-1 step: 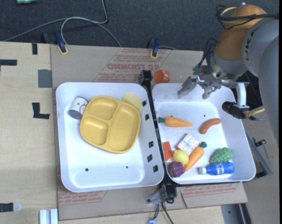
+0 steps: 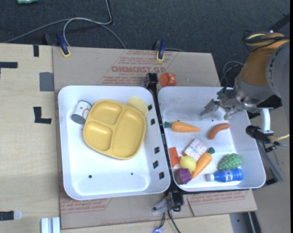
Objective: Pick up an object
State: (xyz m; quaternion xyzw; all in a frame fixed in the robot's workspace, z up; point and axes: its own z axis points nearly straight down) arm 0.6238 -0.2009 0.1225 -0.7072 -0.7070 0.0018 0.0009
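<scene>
My gripper [image 2: 217, 112] hangs over the back of the right bin [image 2: 253, 152], its two grey fingers spread open with nothing between them. Just below it lie a brown sausage [image 2: 218, 129] and an orange carrot [image 2: 185, 127]. Further forward are a pink-and-white packet [image 2: 196, 148], a second carrot [image 2: 202, 164], a yellow lemon [image 2: 187, 162], a purple piece [image 2: 184, 176], a green bunch [image 2: 230, 161], a blue bottle [image 2: 227, 175] and a small orange block [image 2: 173, 155].
The left bin [image 2: 71, 174] holds a yellow divided plate [image 2: 115, 128], a small can [image 2: 80, 112] and a pale yellow item [image 2: 137, 104]. A red tomato [image 2: 168, 79] sits on the cardboard behind the bins. The arm's body [image 2: 263, 67] looms at the right.
</scene>
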